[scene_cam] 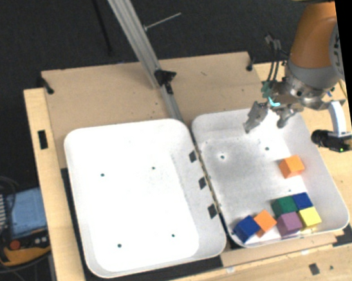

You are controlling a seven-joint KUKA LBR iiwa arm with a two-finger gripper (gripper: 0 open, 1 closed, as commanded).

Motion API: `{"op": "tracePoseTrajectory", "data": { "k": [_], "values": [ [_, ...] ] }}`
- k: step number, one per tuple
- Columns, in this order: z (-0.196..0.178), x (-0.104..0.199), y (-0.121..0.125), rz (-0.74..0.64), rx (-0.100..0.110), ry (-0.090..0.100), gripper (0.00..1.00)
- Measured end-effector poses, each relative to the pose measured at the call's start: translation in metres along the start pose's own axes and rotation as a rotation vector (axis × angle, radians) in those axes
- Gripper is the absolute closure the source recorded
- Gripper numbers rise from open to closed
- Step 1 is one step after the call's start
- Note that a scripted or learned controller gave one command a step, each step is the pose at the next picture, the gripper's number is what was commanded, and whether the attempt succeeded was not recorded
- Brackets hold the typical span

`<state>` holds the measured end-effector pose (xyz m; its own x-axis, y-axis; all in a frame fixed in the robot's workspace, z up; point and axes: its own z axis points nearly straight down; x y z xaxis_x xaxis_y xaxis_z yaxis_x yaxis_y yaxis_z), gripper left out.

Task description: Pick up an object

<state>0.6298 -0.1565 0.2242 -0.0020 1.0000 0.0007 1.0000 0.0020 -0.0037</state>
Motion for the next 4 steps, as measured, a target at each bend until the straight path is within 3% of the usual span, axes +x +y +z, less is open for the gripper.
{"op": "tracePoseTrajectory", "data": {
  "k": [1,4],
  "values": [
    [-0.003,0.000,0.001,-0.002,-0.005,-0.002,0.00],
    [0.128,0.007,0.009,-0.001,-0.003,-0.003,0.00]
  ]
}}
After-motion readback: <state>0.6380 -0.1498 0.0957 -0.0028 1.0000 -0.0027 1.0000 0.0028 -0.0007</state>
